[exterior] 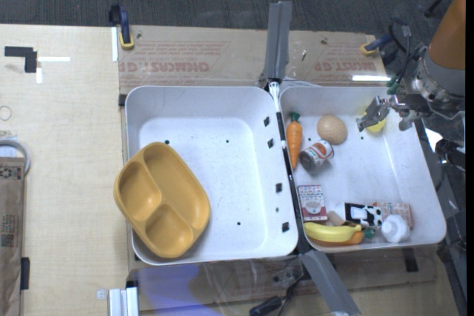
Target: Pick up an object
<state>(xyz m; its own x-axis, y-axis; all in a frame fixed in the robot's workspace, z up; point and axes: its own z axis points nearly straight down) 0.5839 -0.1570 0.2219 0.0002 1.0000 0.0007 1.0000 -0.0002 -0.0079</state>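
Small yellow lemon-like object [376, 126] is what I'd go for, it sits in the far right corner area of the right white plastic bin [433, 197], tucked right under my gripper [372, 117]. From this angle it's touching or nearly touching the fingertips, a bit toward the near side of them. Can't tell if my fingers are spread or closed, and I can't say the thing is actually between them, so I'm not calling it held. It's small and roundish, no real long axis I can make out, so wrist angle shouldn't matter much. The tan egg-shaped object [332, 129] is just to the left, and the orange plastic carrot [294, 141] lies further left along the bin wall, both clear of my drop
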